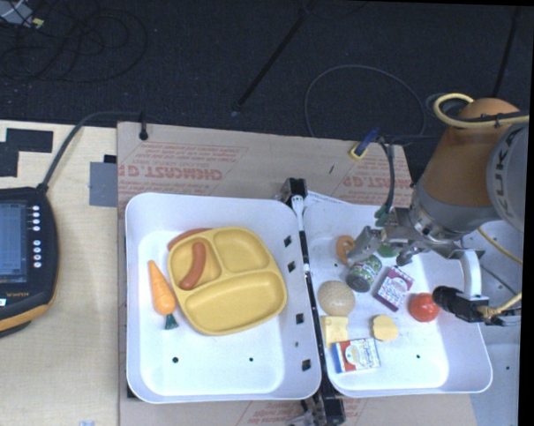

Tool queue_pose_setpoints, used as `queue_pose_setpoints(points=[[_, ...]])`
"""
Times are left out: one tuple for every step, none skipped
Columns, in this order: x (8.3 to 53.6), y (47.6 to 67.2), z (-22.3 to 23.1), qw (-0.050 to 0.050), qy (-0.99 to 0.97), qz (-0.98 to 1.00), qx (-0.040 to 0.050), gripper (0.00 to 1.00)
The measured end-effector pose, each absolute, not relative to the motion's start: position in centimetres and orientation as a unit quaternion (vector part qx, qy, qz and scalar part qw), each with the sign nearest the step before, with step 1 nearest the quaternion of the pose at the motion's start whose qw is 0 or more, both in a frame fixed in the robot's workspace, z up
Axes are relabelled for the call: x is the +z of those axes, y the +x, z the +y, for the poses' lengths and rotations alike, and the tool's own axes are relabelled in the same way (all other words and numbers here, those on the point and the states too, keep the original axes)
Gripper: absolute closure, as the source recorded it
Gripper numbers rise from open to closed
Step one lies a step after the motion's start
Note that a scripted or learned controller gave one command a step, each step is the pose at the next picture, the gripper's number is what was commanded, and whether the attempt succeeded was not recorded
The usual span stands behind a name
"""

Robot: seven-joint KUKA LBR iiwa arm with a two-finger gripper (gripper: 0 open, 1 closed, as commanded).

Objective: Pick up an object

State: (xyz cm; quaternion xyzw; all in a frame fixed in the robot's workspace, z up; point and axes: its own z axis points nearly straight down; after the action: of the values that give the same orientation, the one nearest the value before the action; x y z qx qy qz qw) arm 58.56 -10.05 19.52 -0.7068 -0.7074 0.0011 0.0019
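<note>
The gripper (pixel 382 248) hangs low over the far part of the right bin (pixel 472 371), and its fingers look to straddle the top of a small green can (pixel 364 274). How far the jaws stand apart cannot be told, nor whether they have any hold on the can.

The chief risk is the crowding. The can lies tilted, not upright, with a round beige potato-like object (pixel 337 297) just beside it toward the bin's near edge, a purple packet (pixel 393 288) beside it toward the right edge, and a small orange piece (pixel 345 247) near the left wall. A round, slanted can may roll or squirt out as the fingers close, and a finger may catch the packet or push a neighbour instead.

The can itself is small, dark green with a pale label and a metal end, likely rigid and smooth.

A red tomato (pixel 423 306), two yellow cheese pieces (pixel 385 328) and a red-and-white carton (pixel 358 354) lie nearer the bin's near edge. The left bin (pixel 146 361) holds a yellow tray (pixel 233 281), a sausage (pixel 196 265) and a carrot (pixel 161 287).
</note>
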Motion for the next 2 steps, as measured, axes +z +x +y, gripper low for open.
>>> queue_pose_setpoints(points=[[8.2, 61.3, -12.1, 0.001, -0.707, -0.707, 0.0013, 0.00], [8.8, 64.5, -8.1, 0.000, -0.706, -0.708, -0.0003, 0.00]])
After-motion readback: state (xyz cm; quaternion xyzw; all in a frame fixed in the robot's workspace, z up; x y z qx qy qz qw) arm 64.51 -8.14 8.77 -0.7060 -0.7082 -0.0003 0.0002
